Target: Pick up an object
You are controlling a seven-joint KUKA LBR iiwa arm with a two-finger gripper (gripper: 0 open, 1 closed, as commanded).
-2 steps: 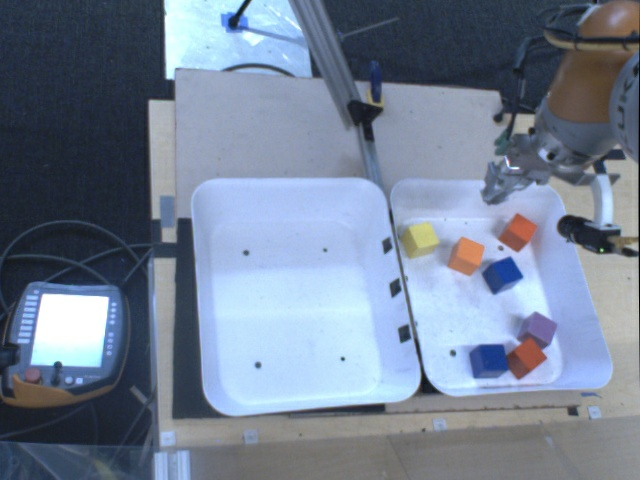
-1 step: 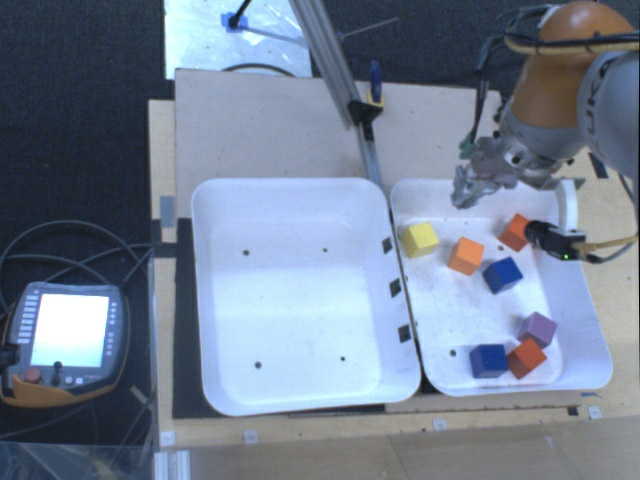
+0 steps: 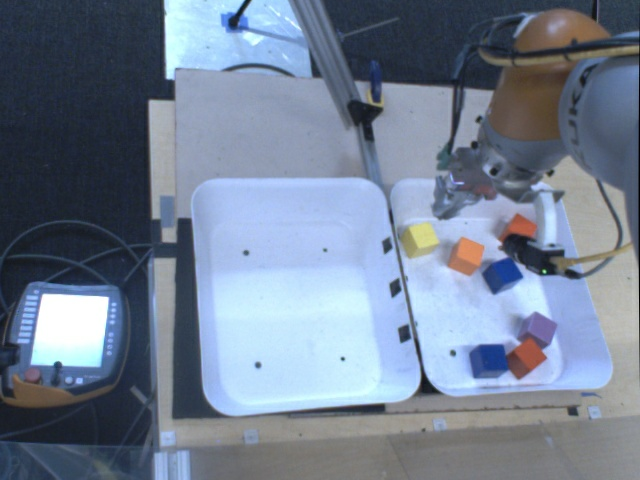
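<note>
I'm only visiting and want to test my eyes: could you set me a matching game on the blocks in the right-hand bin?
Blocks:
1. yellow block
2. purple block
3. orange block
4. red block at the far end

Places:
A. just right of the yellow one
B. nearest the divide between the bins
C. below the tool, towards the right wall
D. towards the near right corner

Pairs: 1-B, 2-D, 3-A, 4-C

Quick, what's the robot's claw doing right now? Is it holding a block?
Claw: holding nothing that I can see, over the right bin near the yellow block; open or closed cannot be told.

Teach pendant point(image 3: 62, 343) lies left of the bench point(image 3: 260, 118).
</note>
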